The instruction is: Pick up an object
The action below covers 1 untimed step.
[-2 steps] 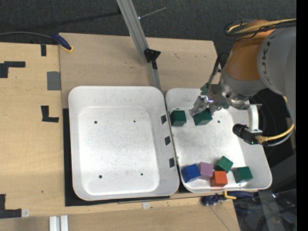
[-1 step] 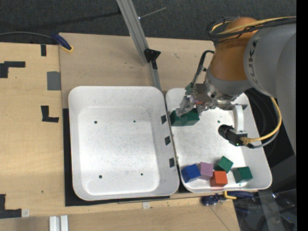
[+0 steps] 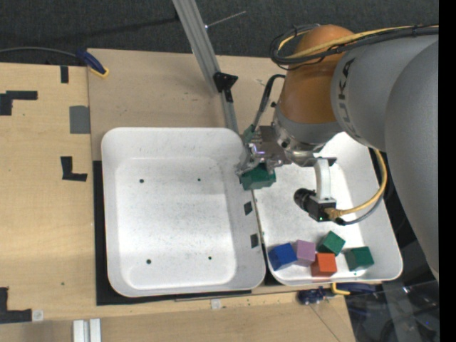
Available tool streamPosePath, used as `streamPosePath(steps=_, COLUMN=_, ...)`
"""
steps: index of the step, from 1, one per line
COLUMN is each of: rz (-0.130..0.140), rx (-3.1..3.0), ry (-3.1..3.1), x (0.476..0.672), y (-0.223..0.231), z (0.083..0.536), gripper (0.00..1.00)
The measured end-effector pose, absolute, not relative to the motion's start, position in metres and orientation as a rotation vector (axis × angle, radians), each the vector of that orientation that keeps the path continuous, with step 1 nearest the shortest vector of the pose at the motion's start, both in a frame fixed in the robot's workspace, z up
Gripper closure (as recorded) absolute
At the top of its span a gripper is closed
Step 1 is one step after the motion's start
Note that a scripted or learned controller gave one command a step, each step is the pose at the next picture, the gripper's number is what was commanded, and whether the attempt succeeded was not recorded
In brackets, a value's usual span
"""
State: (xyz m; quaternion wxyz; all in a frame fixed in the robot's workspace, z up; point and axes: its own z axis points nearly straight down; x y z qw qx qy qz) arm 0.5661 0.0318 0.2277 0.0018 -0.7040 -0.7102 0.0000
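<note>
Green and boxy, a small dark green block (image 3: 258,177) sits at the tip of my grey arm's end effector (image 3: 256,168), above the rim between the two shallow white bins (image 3: 114,191). I cannot tell whether it is truly clamped. My worry: a shallow pinch lets it drop, tumbling toward the loose coloured blocks (image 3: 317,255) in the right bin.

Claw (image 3: 258,168) up over the bin divide, green block (image 3: 257,177) in its grip!
Five blocks — blue (image 3: 282,255), purple (image 3: 306,250), orange (image 3: 325,263), two green — cluster in the right bin's (image 3: 385,248) near corner.
</note>
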Motion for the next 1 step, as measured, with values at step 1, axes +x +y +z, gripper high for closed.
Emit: streamPosePath(steps=1, rz=0.001, rx=-2.211, ry=-2.228, x=0.5548, y=0.0776, z=0.2345, gripper=1.0)
